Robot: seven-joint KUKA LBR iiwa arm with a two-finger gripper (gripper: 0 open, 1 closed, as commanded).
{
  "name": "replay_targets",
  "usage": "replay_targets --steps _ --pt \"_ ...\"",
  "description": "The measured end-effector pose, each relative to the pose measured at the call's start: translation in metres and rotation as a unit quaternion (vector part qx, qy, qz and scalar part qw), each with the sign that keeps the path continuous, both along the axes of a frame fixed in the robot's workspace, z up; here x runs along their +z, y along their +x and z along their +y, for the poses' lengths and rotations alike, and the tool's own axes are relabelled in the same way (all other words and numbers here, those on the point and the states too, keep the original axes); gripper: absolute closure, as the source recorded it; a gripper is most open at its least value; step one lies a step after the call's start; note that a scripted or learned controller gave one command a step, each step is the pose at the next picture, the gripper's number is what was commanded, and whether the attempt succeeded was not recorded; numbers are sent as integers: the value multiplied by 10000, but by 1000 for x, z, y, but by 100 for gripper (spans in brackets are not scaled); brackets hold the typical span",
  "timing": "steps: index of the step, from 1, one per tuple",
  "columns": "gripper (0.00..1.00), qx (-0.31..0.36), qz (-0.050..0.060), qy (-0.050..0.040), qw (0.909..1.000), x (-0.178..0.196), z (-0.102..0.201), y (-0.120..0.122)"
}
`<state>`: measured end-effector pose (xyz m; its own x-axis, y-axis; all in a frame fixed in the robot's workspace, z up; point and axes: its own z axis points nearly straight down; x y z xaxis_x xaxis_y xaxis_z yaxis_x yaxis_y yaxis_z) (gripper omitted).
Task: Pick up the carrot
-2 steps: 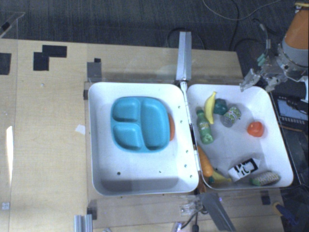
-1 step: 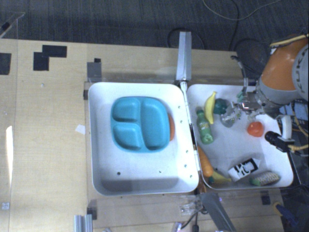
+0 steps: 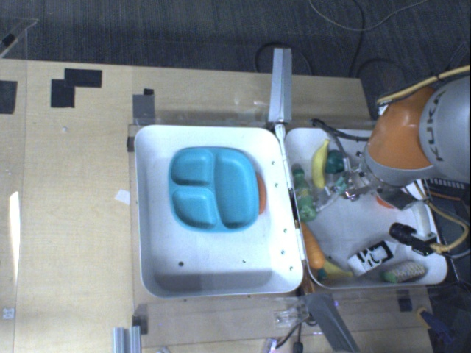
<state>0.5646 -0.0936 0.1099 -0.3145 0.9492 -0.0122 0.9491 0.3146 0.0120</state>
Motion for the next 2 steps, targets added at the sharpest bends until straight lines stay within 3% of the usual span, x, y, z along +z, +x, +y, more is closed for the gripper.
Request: replay_targets --steps 1,2 --pt "0 69 47 40 10000 76 55 -57" --pt "0 1346 61 31 9909 75 138 -77"
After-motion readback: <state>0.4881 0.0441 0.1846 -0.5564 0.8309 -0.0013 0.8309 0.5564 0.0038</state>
